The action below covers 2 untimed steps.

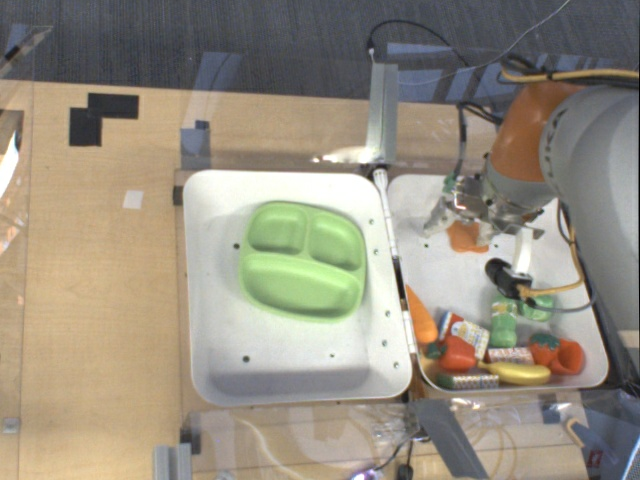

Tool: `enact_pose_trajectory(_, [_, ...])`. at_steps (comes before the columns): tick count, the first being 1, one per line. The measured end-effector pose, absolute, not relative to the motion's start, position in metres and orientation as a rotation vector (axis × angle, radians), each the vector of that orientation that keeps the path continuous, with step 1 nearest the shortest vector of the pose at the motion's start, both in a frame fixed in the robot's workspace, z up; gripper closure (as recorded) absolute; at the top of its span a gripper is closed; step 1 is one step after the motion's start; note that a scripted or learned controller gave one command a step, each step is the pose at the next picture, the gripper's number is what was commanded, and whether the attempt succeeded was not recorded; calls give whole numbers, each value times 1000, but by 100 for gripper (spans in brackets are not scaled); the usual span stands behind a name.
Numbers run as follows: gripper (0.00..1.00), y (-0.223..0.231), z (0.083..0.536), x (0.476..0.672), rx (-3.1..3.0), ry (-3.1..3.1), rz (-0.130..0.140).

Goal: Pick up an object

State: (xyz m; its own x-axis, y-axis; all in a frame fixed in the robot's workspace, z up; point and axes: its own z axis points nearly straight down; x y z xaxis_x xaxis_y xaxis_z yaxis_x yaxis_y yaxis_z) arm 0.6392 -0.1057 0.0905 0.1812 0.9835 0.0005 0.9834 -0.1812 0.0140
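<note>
Dark carpet backs a pale wooden tabletop (90, 298) bearing two white bins. Over the right bin (425, 268), the gripper (478, 220) hangs with its fingers spread apart, holding nothing. A small orange object (467, 237) lies on the bin floor directly beneath them, between the tips. Other toys crowd the near corner, well apart. A green divided plate (303, 260) sits in the left bin (215, 298).

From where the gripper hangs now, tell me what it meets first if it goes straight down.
Probably the small orange object just below the gripper in the right bin. Depth is hard to judge from this slanted view, so it may already be touching it.
</note>
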Motion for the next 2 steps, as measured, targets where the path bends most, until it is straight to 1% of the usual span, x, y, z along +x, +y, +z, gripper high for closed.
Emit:
enact_pose_trajectory(1, [100, -106, 102, 642, 2399, 2005, 20])
enact_pose_trajectory(2, [0, -106, 102, 642, 2399, 2006, 20])
